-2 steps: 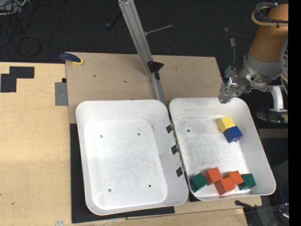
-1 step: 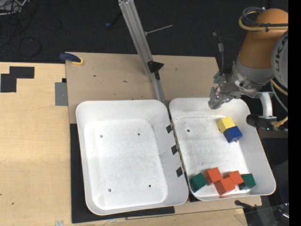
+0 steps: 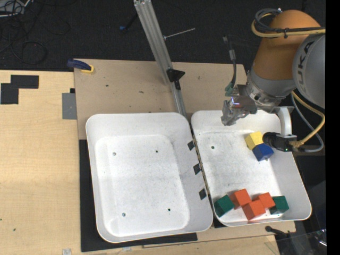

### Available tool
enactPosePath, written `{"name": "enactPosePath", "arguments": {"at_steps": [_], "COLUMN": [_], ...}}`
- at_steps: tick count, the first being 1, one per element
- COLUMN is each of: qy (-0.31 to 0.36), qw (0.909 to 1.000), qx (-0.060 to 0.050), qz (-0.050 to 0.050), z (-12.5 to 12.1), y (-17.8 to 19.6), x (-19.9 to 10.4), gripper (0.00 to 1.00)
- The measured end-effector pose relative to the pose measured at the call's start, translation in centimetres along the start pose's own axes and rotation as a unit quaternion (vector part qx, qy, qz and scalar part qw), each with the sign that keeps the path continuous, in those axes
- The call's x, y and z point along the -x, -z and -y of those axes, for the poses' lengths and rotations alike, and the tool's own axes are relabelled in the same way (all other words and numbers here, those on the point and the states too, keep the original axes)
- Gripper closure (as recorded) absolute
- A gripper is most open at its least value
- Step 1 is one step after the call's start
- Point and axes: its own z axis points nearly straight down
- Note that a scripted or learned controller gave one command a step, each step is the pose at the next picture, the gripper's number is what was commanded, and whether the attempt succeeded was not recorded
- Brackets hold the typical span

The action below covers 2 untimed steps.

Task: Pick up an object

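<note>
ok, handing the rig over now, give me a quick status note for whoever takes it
Gripper: hangs over the far edge of the right bin, nothing seen in it.
Objects, all in the right bin: yellow block and blue block touching, near the right wall; a cluster at the near edge with two green blocks and orange blocks between them.
Left bin: white, beside the right one.
Done: no pick yet, every block lies in the bin.
Left: choose a block, descend, grasp, lift. The yellow and blue pair is nearest the gripper.
</note>
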Motion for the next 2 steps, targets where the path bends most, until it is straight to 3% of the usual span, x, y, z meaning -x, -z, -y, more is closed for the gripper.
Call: {"name": "enactPosePath", "arguments": {"at_steps": [2], "qy": [0.000], "qw": [1.0000], "qx": [-0.002], "qz": [0.001], "z": [2.6], "y": [-1.4], "x": [-11.2], "gripper": [1.00]}}
